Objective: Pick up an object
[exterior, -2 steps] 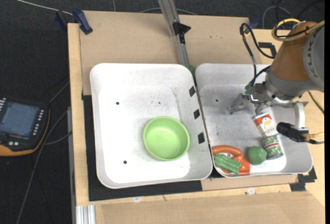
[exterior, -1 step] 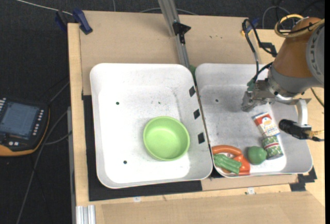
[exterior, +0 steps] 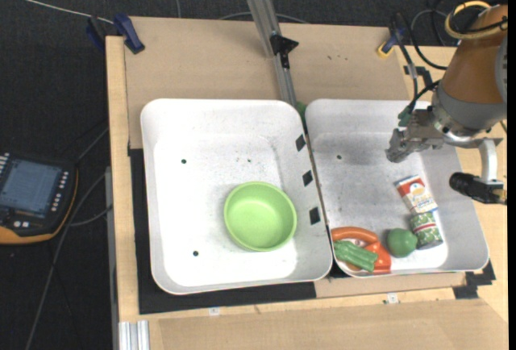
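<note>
The gripper (exterior: 397, 148) hangs above the packet (exterior: 421, 210) in the right bin (exterior: 355, 131); its opening cannot be told.

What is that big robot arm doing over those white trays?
The robot arm reaches in from the right, and its gripper hangs over the right tray, above a bare patch. It is trying to pick something up, but nothing is in it yet. A packet, a green ball and some toy vegetables lie near that tray's front. A green bowl sits in the left tray.
</note>
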Robot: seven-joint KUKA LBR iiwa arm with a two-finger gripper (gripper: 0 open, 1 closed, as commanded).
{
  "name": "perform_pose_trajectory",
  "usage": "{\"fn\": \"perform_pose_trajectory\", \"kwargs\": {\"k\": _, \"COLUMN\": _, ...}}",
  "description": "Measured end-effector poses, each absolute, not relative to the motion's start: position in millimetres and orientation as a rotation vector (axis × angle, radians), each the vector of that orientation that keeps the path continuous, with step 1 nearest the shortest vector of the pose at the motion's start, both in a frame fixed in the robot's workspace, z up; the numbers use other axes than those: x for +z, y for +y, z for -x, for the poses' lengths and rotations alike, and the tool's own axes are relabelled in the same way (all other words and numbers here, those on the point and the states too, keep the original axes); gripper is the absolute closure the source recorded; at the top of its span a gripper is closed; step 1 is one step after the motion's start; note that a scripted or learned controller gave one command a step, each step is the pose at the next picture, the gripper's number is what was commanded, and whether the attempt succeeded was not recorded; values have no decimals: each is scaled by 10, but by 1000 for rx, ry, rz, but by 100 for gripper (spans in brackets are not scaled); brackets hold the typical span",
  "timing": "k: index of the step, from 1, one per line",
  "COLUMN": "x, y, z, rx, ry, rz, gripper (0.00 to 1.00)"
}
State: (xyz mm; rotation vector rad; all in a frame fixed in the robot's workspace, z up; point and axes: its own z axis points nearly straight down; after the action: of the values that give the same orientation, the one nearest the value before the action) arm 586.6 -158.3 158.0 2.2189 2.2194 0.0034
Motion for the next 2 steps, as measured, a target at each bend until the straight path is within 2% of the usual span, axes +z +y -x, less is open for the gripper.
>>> {"fn": "perform_pose_trajectory", "kwargs": {"k": 2, "x": 2578, "y": -1647, "z": -5797, "rx": 5, "ry": 2218, "rz": -2218, "gripper": 100}}
